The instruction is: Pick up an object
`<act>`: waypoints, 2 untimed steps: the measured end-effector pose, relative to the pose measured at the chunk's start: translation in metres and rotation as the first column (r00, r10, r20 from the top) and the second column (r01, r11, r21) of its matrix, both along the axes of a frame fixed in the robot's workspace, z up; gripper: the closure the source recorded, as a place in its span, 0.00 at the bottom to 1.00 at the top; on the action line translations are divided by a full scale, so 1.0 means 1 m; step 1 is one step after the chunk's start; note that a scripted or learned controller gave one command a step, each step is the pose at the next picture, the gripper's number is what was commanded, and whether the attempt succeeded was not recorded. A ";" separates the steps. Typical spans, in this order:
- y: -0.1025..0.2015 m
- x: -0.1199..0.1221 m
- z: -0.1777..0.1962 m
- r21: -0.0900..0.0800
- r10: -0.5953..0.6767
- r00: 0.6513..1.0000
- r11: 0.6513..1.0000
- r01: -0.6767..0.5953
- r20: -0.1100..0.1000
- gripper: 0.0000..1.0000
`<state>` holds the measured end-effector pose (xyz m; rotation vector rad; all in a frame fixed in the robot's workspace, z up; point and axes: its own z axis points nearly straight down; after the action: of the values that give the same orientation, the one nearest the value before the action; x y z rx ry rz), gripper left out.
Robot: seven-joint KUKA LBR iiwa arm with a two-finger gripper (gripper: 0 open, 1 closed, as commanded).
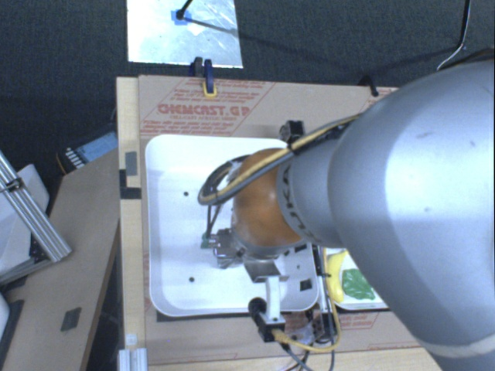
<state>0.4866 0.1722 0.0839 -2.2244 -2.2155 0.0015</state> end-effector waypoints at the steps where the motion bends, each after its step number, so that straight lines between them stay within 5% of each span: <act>1: 0.038 0.001 0.065 0.004 0.010 1.000 1.000 -0.010 0.008 1.00; 2: 0.065 0.001 0.120 0.003 0.010 1.000 1.000 -0.010 0.007 1.00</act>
<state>0.4872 0.2367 0.2035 -2.2149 -2.2289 -0.0099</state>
